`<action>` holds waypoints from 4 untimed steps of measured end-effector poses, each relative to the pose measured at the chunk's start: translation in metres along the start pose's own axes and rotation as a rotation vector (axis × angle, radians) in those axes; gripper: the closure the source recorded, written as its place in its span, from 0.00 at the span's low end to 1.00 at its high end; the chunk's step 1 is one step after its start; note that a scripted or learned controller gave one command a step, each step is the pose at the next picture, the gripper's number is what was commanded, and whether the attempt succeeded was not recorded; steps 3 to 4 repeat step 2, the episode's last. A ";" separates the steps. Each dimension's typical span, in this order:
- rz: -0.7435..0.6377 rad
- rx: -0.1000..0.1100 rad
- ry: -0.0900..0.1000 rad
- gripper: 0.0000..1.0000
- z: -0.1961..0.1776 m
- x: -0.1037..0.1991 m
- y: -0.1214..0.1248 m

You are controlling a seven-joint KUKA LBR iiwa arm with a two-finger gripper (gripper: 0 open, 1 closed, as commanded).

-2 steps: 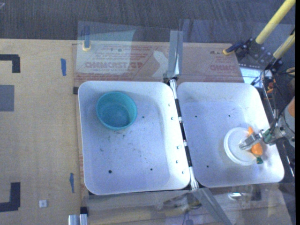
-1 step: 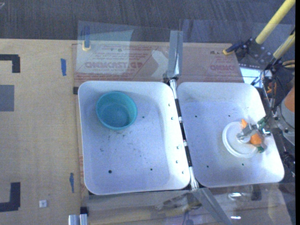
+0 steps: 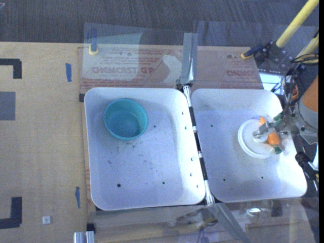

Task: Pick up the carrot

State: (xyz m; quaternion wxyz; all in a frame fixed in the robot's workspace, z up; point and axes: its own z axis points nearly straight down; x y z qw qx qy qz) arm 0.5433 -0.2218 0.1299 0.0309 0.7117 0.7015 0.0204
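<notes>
The gripper (image 3: 267, 133) is reaching into the right bin (image 3: 228, 181) from its right edge, with the fingers hanging over a small white plate (image 3: 249, 145) that is sitting on the bin floor. The carrot (image 3: 273, 139) is showing as an orange piece right at the fingertips, on the plate's right side, with a smaller orange patch just beyond them. The view is too coarse to say whether the fingers are apart, together or clamped on the carrot; they are touching it or very nearly so. The low, close pose suggests the arm is working at the grasp, since the carrot is lying flat on the plate and the fingers must straddle it from above. The plate's raised rim could be getting in the way of a clean closing. Well away from the fingers, in the left bin (image 3: 136, 186), a teal bowl (image 3: 125, 118) is sitting upright and is playing no part here.
</notes>
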 end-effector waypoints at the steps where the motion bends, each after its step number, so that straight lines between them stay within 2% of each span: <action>1: -0.046 -0.003 -0.002 0.00 0.001 0.000 0.011; 2: -0.085 -0.003 -0.002 0.00 0.002 -0.001 0.024; 4: -0.085 -0.003 -0.002 0.00 0.002 -0.001 0.024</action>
